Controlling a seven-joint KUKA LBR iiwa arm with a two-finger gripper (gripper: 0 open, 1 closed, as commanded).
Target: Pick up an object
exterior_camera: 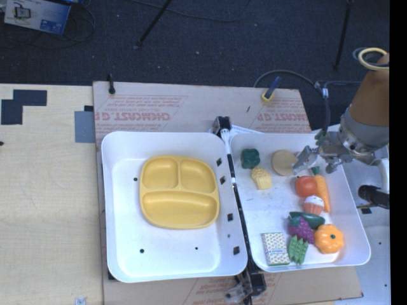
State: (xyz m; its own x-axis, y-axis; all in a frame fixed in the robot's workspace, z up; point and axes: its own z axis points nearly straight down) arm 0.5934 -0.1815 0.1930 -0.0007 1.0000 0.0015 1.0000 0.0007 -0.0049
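Observation:
My gripper hangs over the back of the right bin, its two fingers spread open with nothing between them. Just below it lie a red tomato and an orange carrot. A tan round cookie sits right beside the left finger. Further left are a yellow corn piece and a dark green vegetable. Toward the front lie a cupcake, purple grapes, an orange pumpkin, a green leafy piece and a small patterned box.
The left bin holds a yellow divided plate. A black clip divider runs between the bins. The arm's orange band rises at the right edge. Bare floor of the right bin lies around its middle.

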